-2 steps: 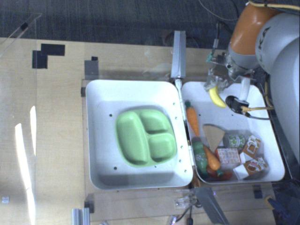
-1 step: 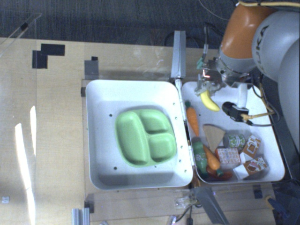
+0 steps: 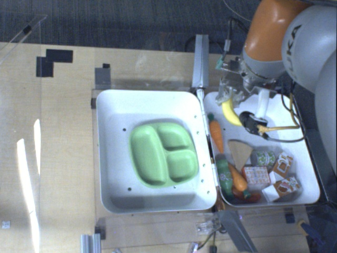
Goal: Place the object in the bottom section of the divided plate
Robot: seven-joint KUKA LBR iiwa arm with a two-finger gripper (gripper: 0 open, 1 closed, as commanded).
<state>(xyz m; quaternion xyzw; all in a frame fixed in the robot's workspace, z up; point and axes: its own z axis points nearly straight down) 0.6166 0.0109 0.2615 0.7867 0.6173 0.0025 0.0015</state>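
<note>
on the desk (image 3: 63, 157), the left white bin (image 3: 113, 194) holds a green divided plate (image 3: 163, 153), all three sections bare. in the right bin (image 3: 310, 186), a carrot (image 3: 216, 136) lies by the dividing wall, with small food boxes (image 3: 268, 177) lower down. the jaws (image 3: 227, 93) are at the top of this bin above a banana (image 3: 230, 113); open or closed, i cannot tell.

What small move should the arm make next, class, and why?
Probably lower onto the banana and grip it. The gripper hovers right above it in the right bin, while the green divided plate in the left bin has nothing in its sections.
</note>
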